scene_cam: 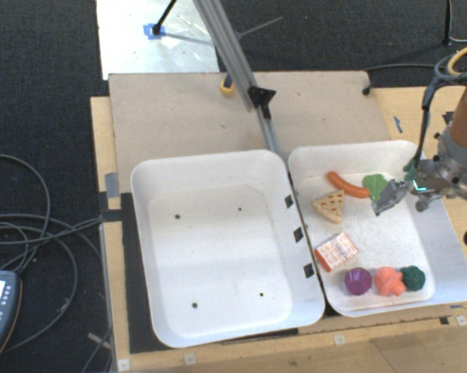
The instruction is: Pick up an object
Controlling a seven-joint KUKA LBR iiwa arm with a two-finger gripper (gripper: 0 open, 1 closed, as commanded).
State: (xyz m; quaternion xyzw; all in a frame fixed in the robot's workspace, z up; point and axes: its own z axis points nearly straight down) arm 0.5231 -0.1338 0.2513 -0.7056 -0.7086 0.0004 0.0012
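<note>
Six toys lie in the right bin

Six small objects rest in the right bin (455, 274): orange sausage (347, 184), green piece (375, 184), cheese wedge (330, 207), red-white box (336, 251), purple toy (357, 281), orange toy (389, 282). The gripper (390, 197) hangs beside the green piece; whether it grips anything, I cannot tell.

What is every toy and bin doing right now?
Gripper: low over the right bin, beside the green toy.
Green toy: lying by the sausage.
Sausage: lying flat.
Cheese wedge: lying flat.
Red-and-white box: lying flat.
Purple, orange and dark green toys: in a row.
Right bin: holds all toys.
</note>
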